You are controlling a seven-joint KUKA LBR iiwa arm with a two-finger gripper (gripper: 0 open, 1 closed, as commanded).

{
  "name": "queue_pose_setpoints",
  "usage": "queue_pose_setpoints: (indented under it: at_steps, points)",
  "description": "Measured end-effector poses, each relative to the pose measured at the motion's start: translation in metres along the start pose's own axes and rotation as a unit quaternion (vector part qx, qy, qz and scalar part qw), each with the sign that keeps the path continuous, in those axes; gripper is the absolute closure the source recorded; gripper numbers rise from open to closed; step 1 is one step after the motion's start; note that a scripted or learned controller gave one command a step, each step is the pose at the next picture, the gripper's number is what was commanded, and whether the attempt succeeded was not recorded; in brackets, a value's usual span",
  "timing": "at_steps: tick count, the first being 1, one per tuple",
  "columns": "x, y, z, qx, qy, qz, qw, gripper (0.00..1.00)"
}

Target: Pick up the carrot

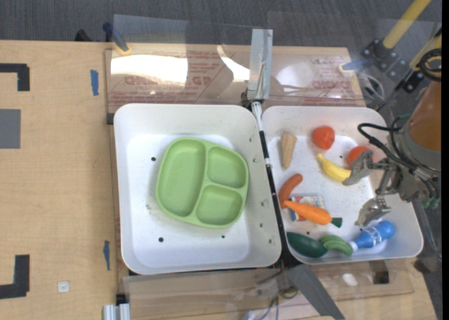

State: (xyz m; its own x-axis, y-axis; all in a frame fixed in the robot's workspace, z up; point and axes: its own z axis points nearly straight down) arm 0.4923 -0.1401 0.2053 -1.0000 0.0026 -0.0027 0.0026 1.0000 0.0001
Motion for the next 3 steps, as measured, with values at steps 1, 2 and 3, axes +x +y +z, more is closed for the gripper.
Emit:
queue_pose_setpoints:
  at_steps: [1,2,3]
  points:
    - [0.011,0.037,0.092,0.001,-0.003,-0.016,0.9999,0.0]
    - [-0.013,0.035,0.099,0.011,-0.015,-0.238,0.9711,0.0]
    - [-0.021,0.041,0.1,0.01,-0.018,-0.202,0.9793,0.0]
